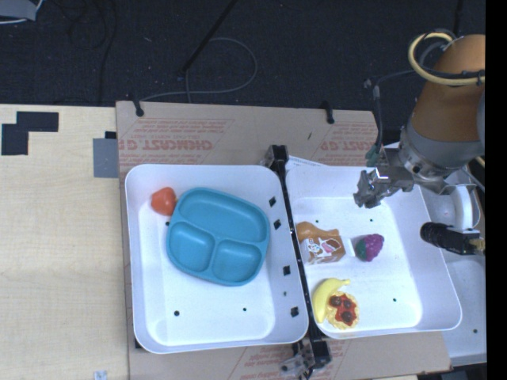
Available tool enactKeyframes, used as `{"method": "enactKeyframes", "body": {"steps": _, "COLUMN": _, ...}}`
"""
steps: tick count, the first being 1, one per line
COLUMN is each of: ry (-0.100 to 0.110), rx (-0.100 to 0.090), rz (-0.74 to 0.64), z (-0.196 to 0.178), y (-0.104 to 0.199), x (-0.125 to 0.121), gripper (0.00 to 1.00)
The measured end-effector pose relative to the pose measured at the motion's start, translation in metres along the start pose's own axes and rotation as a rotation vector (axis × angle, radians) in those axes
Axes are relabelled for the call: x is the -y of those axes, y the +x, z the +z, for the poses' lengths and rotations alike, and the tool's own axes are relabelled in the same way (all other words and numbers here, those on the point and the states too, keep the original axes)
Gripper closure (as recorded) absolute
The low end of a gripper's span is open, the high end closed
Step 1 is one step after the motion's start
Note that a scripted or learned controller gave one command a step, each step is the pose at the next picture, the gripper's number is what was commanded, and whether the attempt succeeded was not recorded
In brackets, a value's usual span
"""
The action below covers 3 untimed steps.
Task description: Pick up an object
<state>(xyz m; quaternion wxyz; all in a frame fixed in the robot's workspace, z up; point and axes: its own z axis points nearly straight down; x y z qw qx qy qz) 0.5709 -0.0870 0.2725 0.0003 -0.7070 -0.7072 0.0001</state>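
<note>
We see the gripper (371,192) poised over the right bin (444,311), above the grapes (369,246), holding nothing we can make out; how wide it stands, we cannot tell. A snack packet (321,245) lies beside them.

Even, fairly bright overhead light; white bins (206,331) near washed out along their rims, short soft shadows under contents, dark floor at top underexposed, overall slightly soft focus with mild grain.

Blue plate (217,236), orange-red tomato (163,201), purple grapes (369,246).
</note>
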Motion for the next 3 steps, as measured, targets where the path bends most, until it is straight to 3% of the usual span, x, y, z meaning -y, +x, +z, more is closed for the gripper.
{"method": "enactKeyframes", "body": {"steps": 2, "ry": 0.005, "rx": -0.001, "rz": -0.004, "z": 0.035, "y": 0.106, "x": 0.004, "gripper": 1.00}}
{"method": "enactKeyframes", "body": {"steps": 3, "ry": 0.003, "rx": 0.000, "rz": -0.002, "z": 0.029, "y": 0.157, "x": 0.006, "gripper": 1.00}}
